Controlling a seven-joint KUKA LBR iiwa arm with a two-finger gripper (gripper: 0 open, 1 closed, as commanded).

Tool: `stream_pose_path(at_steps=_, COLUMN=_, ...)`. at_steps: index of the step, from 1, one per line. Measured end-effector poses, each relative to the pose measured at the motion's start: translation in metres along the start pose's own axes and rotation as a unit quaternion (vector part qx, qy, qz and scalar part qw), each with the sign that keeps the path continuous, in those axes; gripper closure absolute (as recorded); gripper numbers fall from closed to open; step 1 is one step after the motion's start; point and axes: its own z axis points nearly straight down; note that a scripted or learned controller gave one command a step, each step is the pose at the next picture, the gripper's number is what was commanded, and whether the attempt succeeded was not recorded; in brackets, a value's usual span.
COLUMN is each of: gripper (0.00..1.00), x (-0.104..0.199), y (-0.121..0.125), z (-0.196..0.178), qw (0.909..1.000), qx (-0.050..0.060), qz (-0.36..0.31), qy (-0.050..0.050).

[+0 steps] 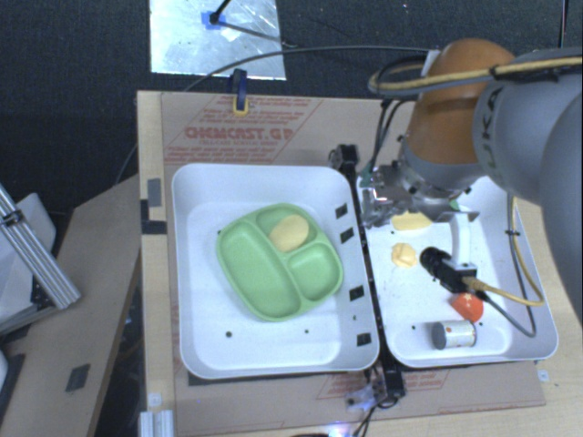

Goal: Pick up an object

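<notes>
The right bin (pixel 519 244) holds a pale yellow piece (pixel 411 221), a small yellow lump (pixel 404 255), an orange-red object (pixel 467 306) and a short grey cylinder (pixel 453 335). My gripper (pixel 381 200) hangs low over the far left part of this bin, close to the divider between the bins. The pale yellow piece lies just to its right and front, partly under the wrist. Nothing can be seen held in it. In the left bin (pixel 196 335) a green divided plate (pixel 260 276) carries a yellow rounded item (pixel 291 233) in its far compartment.
The grey arm with its orange band (pixel 455 107) covers the far right of the right bin. Cardboard (pixel 246 130) lies under both bins. A foil sheet (pixel 214 25) sits beyond them, and metal rails (pixel 32 253) stand at the left.
</notes>
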Motion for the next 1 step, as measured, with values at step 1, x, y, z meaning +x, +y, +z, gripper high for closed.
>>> stream_pose_path(at_steps=1, gripper=1.00, x=0.0502, y=0.0219, z=-0.0051, qw=1.0000, qx=0.000, qz=0.000, qy=0.000)
